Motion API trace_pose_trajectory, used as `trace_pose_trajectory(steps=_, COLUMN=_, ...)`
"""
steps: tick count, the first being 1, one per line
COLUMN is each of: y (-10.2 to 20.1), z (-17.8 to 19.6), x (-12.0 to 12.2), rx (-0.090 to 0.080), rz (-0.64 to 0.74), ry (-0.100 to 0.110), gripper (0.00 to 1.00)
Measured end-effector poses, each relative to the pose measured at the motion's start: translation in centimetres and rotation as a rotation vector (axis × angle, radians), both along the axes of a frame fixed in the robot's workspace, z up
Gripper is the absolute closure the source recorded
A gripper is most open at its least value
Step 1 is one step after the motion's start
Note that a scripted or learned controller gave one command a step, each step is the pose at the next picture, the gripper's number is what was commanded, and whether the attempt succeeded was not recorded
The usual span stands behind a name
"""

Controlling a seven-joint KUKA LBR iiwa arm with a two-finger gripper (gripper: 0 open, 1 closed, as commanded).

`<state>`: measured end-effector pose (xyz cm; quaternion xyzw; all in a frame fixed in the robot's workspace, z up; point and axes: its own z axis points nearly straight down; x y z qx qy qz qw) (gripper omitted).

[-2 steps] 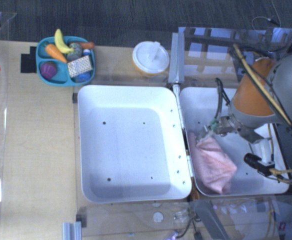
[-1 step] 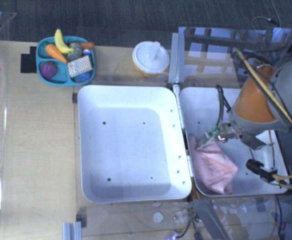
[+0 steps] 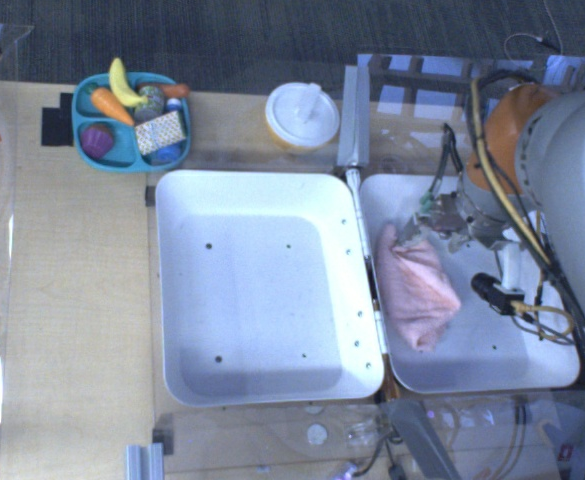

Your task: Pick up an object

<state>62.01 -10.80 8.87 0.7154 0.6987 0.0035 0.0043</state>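
Two shallow white bins sit side by side on the pale wooden table [image 3: 62,298]. The left bin [image 3: 262,288] shows just its bare white floor with a few small dark dots. The right bin [image 3: 492,363] holds a crumpled pink cloth [image 3: 420,290], lying against the bin's left wall and running lengthwise from the upper middle down toward the lower part.

The grey arm [image 3: 572,208] enters from the right, its orange band [image 3: 517,133] visible near the top right, with black and yellow cables looping around it. The claw [image 3: 422,223] hangs over the right bin at the upper end of the pink cloth — right at the fabric's top edge, seemingly touching it. Whether the claw is open, closed or gripping the cloth cannot be told from this angle; the metal parts and cables crowd that spot.

Behind the left bin, at the table's far edge, stands a blue divided tray [image 3: 84,150] holding toy food — a yellow banana [image 3: 122,85], an orange carrot [image 3: 110,105], a purple piece [image 3: 97,140] and a speckled block [image 3: 161,132]. To its right sits a round white lid-like container on a yellow base [image 3: 302,115]. A grey metal post [image 3: 350,118] rises between the bins' far corners.
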Motion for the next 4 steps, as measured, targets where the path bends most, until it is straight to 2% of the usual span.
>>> trace_pose_trajectory(steps=1, y=2.1, z=0.0, x=1.3, rx=0.001, rz=0.002, ry=0.001, gripper=0.00)
trace_pose_trajectory(steps=2, y=2.0, z=-0.1, x=3.9, rx=-0.001, rz=0.041, ry=0.002, gripper=0.00)
trace_pose_trajectory(steps=3, y=-5.5, z=0.0, x=2.0, rx=-0.004, rz=0.299, ry=0.002, gripper=0.00)
trace_pose_trajectory(steps=4, y=-1.3, z=0.0, x=0.2, rx=-0.002, rz=0.321, ry=0.001, gripper=0.00)
